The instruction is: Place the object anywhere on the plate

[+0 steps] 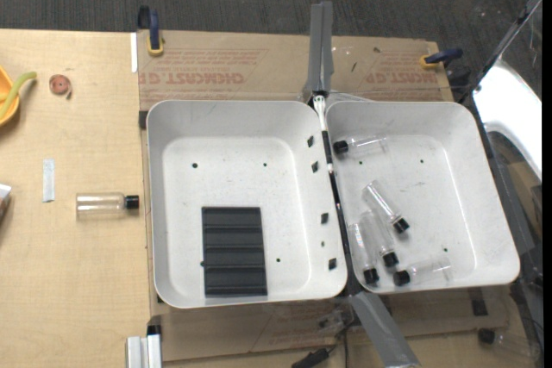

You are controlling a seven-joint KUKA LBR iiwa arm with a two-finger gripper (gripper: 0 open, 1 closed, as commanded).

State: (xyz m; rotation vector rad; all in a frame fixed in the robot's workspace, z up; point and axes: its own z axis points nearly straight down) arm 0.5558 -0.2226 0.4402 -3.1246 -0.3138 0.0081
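clear vials (385, 207) with black caps lie in the right bin (483, 185), all on their sides. one rests near the bin's far left corner, its cap pointing toward the divide between the bins. another lies at a slant near the middle, and the rest crowd together along the near edge, some touching or just beside each other — how many lie in that cluster is hard to tell, since the clear bodies blur into the white floor.

the plate (233, 252), a dark ribbed rectangle, lies flat in the left bin (172, 185) against its near wall, well apart from every vial. nothing rests on it.

both bins sit side by side on a sheet of cardboard (224, 69) with red print, held at its far corners by two clamps (151, 32). a grey bar (321, 47) runs away from the seam between the bins.

on the wooden bench (78, 289) to the left lies a clear bottle (103, 202) with a black cap — beside it a small white strip (48, 181), farther back a small reddish disc (59, 84) and a yellow thing (9, 95) cut by the edge.
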